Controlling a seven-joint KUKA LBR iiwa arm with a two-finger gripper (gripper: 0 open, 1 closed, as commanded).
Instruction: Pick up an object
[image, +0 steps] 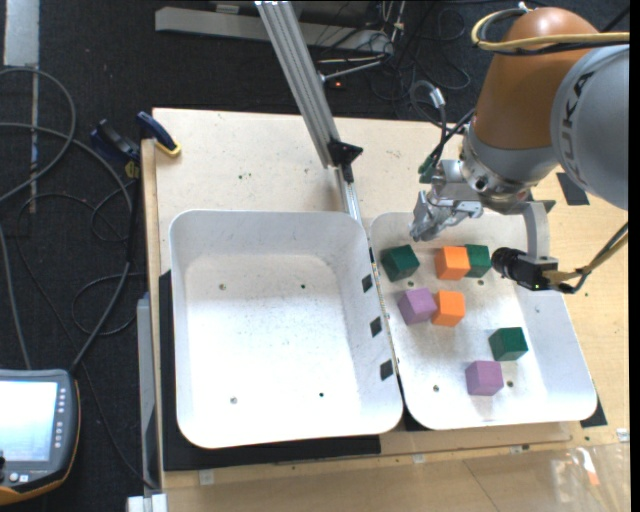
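- Gripper (432, 222) hanging over the upper edge of the right bin (560, 385), just above the blocks
- Can't tell its state from here, too blurry
- Green cube (401, 262) right below it, orange cube (453, 262) beside that
- More cubes scattered lower right; left bin (200, 240) mid-frame

1. Green cube (400, 262): rests in the right bin's far left part; sits apart from the others.
2. Orange cube (453, 262) and a second green cube (478, 259): side by side, touching, at the far end.
3. Purple cube (418, 304) and a second orange cube (449, 307): touching, mid-bin.
4. Third green cube (509, 343): alone, toward the right wall.
5. Second purple cube (484, 377): nearest the front; just below that green one.
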